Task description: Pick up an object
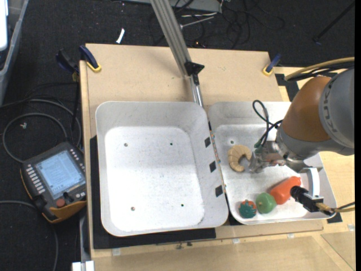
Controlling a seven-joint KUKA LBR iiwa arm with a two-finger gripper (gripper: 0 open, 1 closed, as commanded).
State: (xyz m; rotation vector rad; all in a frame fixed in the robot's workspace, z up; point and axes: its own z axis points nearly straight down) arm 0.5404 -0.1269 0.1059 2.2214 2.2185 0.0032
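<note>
One arm [316, 117] bent over right bin [225, 117], pincer [258, 164] (low) beside croissant [239, 157]

Grey arm [333, 117] with orange band enters from the right, wrist bent downward, its gripper [258, 164] lowered and pointing toward the left.

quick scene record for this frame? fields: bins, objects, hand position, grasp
bins: left bin and right bin, white, side by side
objects: all in right bin: tan curved piece, orange piece, green ball, teal piece
hand position: hand low over right bin, just right of the tan curved piece
grasp: nothing visibly held; finger state unclear
</note>
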